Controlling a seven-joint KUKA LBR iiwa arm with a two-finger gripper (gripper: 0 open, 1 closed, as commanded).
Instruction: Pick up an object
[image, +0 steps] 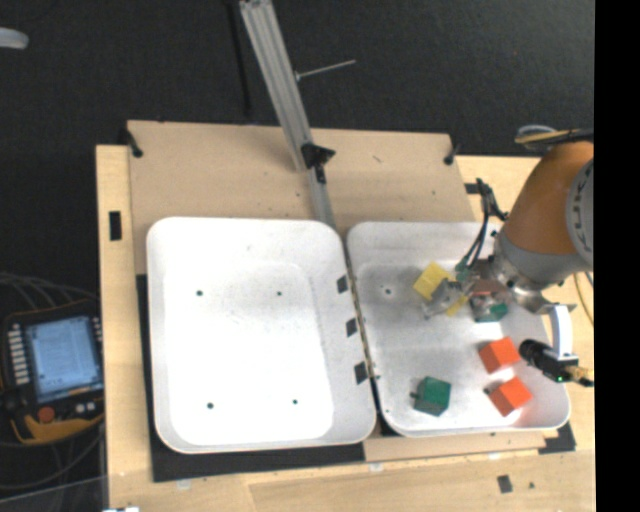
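Note:
My gripper (452, 298) reaches in from the right and hangs low over the upper middle of the right bin (400, 250). A yellow block (431, 281) lies right at its tip, touching or nearly touching it. A second bit of yellow (459, 305) shows just under the gripper. A small teal piece (490, 311) sits beneath the wrist. Two orange blocks (497, 354) (510, 396) lie at the bin's right side, and a green block (432, 396) rests near its front edge.
The left bin (245, 330) sits beside the right one, joined by a dark hinge strip (355, 325). A slanted metal post (290, 100) rises behind the bins. A handheld control pendant (55, 365) lies off the bench at far left.

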